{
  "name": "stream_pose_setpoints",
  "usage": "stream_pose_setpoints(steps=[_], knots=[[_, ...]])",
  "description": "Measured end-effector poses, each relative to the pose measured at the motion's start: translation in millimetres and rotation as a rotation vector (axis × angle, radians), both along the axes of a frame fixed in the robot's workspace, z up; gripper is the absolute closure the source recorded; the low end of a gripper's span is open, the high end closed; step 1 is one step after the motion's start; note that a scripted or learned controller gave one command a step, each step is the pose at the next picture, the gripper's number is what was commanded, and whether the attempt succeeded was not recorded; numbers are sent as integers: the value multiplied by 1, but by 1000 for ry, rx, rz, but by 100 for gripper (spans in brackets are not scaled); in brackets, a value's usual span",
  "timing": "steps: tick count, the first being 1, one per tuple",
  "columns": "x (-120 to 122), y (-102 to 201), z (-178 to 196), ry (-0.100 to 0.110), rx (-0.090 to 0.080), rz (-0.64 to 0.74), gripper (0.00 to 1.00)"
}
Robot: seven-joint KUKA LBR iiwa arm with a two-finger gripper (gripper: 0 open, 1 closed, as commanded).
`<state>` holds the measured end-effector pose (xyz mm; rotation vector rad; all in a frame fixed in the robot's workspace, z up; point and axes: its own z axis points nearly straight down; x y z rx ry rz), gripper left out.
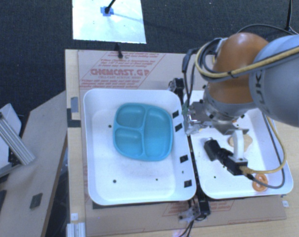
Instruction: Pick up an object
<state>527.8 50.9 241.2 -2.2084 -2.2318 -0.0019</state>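
My gripper [191,123] hangs low over the left edge of the right bin [273,132], close to the wall shared by the two bins. The grey arm and its orange band cover much of that bin. A pale tan object [236,141] lies in the right bin just right of the gripper, partly hidden by the wrist. A small orange ring-shaped object [260,184] rests near that bin's front right corner. A blue divided plate [142,131] lies flat in the middle of the left bin [102,181]. I see nothing between the gripper's tips.
Both white bins sit on a cardboard sheet [122,68] on the bench. A shiny square panel [107,14] lies behind it. An aluminium rail [11,137] juts in at the far left.
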Motion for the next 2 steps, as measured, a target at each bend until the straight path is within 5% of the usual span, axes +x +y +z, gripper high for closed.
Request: stream_pose_setpoints(steps=[1,2], knots=[[7,53,1,-2,1,0,100],[7,50,1,-1,-2,-6,0]])
